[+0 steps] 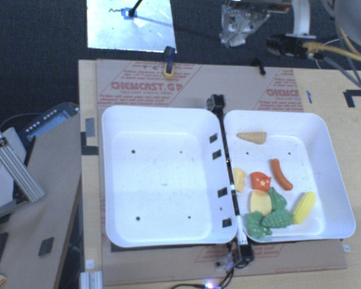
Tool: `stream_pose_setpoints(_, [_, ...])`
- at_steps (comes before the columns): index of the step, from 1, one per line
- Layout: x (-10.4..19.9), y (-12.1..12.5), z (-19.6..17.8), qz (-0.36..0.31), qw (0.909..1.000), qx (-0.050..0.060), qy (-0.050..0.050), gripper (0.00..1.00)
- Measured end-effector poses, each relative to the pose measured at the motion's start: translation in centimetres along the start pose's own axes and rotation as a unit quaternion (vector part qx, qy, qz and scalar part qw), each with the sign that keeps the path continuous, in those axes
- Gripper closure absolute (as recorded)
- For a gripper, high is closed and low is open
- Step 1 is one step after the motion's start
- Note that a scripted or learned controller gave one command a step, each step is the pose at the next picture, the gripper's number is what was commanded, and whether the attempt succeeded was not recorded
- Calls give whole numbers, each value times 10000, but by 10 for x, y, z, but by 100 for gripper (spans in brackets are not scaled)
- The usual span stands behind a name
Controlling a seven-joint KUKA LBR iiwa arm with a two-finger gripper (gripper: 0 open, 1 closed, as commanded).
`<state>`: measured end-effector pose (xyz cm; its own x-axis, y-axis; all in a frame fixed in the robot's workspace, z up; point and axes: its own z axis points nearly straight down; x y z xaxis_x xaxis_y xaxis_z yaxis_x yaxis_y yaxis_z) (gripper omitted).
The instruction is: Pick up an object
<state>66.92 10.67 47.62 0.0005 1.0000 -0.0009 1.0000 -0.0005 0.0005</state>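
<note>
the left bin (162, 179) fills the middle left of the frame, white, its floor dotted with small dark marks. the right bin (334, 173) touches it along a black-clipped seam and holds the toys: green leafy pieces (271, 217), a corn cob (304, 206) at lower right, a red sausage (281, 174), a yellow piece (260, 203), a red piece (260, 181), a tan cone (253, 137) near the top. my gripper (239, 26) hangs at the upper edge above the bench, partly cut off; i can't tell its spread.
</note>
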Motion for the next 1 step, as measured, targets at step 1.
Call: stream_pose_setpoints(1, [12, -1, 107, -18, 10000, 40, 0, 100])
